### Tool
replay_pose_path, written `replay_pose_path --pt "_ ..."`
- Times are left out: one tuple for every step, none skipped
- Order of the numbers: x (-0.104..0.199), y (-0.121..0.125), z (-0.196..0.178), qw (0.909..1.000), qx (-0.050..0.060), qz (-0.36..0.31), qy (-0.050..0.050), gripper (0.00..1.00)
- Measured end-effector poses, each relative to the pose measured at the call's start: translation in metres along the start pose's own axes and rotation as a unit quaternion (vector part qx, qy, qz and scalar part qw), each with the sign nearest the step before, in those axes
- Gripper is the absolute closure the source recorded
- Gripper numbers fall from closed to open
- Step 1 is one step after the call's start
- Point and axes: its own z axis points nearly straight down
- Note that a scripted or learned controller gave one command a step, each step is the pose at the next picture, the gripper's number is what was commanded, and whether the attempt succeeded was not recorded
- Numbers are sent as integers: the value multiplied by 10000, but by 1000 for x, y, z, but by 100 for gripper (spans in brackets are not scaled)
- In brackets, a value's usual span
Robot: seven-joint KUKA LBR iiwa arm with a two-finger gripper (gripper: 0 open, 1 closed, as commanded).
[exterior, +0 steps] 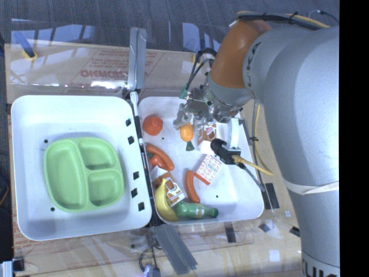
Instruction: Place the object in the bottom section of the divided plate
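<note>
A grey arm (pixel 288 97) with an orange band reaches in from the right over the right bin (pixel 245 203), one of two shallow white bins set side by side on a pale tan surface (pixel 69 68). Its jaws hang low over the far half of that bin, with a small orange fruit (pixel 186 133) right at their tip. Whether the jaws are spread, pressed together or pinching the fruit cannot be told from this angle.

Around the fruit in the same bin lie a red tomato (pixel 153 124), a red pepper (pixel 160 157), a red-and-white carton (pixel 208 168), an orange stick-shaped piece (pixel 192 187), a banana (pixel 160 205) and a green bottle (pixel 196 211) on its side. The left bin (pixel 34 131) holds the green divided plate (pixel 60 178), lying flat with its three sections facing up, well apart from the jaws.

A grey metal bar (pixel 137 53) runs back from the seam between the bins. The surface carries glossy reflections, red lettering seen in reverse and a scrap of blue tape (pixel 22 41) near its far left corner. Beyond it lies dark grey carpet (pixel 115 4).
</note>
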Motion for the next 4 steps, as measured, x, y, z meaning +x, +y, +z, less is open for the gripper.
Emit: replay_pose_path --pt "63 14 0 9949 -18 1013 -2 100" --pt "127 0 -40 9931 -13 1170 -6 100" --pt "176 -23 -60 9995 -18 331 -14 100" --pt "229 -46 -67 9983 -8 -587 -18 100"
